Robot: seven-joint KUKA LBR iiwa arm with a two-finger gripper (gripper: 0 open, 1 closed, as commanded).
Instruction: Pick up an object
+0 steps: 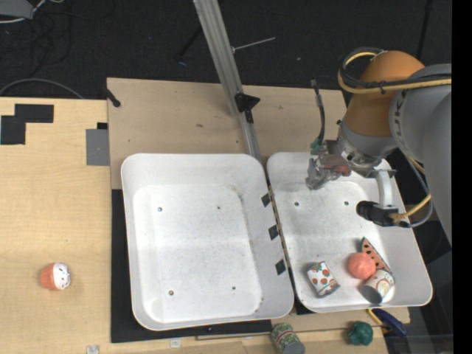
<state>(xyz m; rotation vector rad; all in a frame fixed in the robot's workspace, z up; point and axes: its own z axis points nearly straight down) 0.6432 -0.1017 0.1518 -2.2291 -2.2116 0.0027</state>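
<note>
Both bins, the left bin (193, 242) and the right bin (332, 205), are white with faint dark speckling. Near the grey metal gripper (318, 175), toward the camera, sit a white cup (322, 279) with red spots, a plain salmon-pink ball (361, 265), and a red wedge (373, 254) with dark seeds. Far left of the jaws lies an orange-and-white ball (55, 276) on pale wood. The arm (383, 102) is grey with 1 orange band.

bins (192, 198): matt white plastic | bench (44, 198): pale wood | rail (225, 65): metal
</note>
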